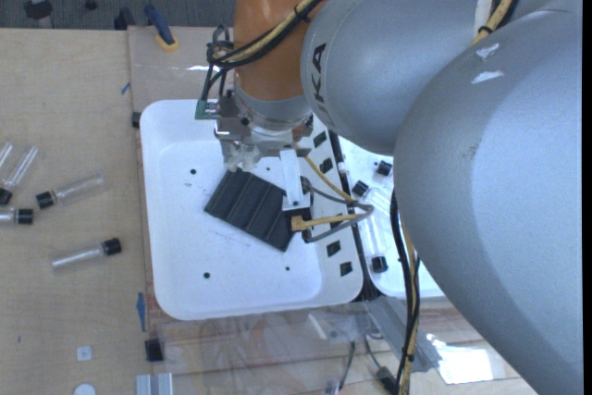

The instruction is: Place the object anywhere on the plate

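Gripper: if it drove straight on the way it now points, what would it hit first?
Most likely the bare white floor of the bin on the view's left. The gripper points down into it. Depth is unclear from this slanted view, so the gap can't be judged.

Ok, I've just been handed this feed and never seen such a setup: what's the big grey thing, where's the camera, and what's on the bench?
The big grey shape is a robot arm, with an orange band above its wrist. One fixed camera looks down on the bench at a slant. The arm reaches in from the right, close to the lens, so it looks huge. At its tip is the gripper, low over the back of a shallow white bin. Whether it holds anything I cannot tell. On the bench, left of the bin, lie several clear vials with black caps.
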